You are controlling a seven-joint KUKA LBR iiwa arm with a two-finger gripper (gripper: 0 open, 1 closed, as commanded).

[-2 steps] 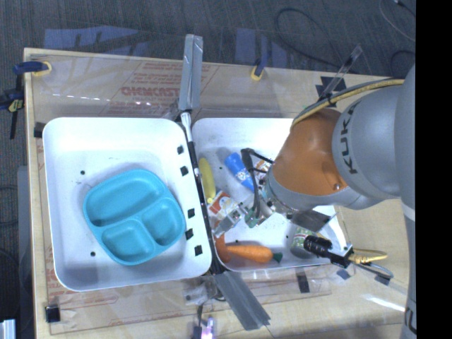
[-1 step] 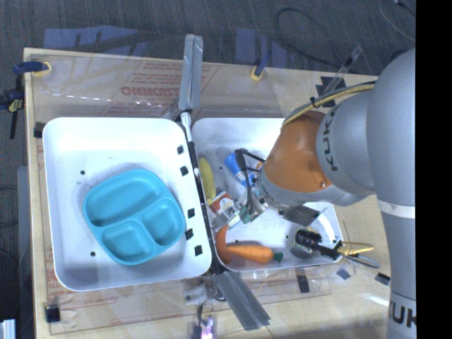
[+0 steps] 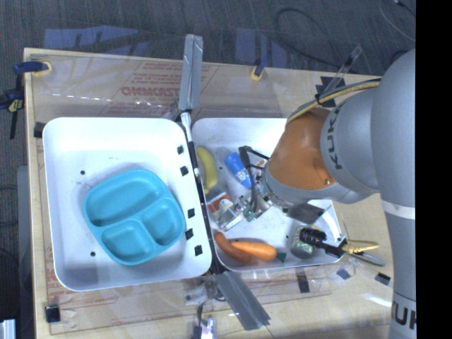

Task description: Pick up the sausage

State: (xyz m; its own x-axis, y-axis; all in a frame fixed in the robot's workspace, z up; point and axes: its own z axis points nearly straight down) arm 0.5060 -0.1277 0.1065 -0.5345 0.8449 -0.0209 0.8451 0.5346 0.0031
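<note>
Sausage I'm after, one orange-red glossy link [image 3: 246, 249] lying along right white bin's [image 3: 212, 129] near wall, gripper [image 3: 240, 210] above clutter, my view can't tell its state, one blue three-compartment plate [image 3: 133, 216] in left bin [image 3: 70, 136]

The bench [image 3: 296, 83] bears two white bins [image 3: 63, 140] side by side.

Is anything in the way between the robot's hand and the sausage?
Nothing visible is. The gripper hangs low in the right bin, just above the orange sausage lying by the bin's front edge. The banana and blue item sit farther back, off to the side.
</note>
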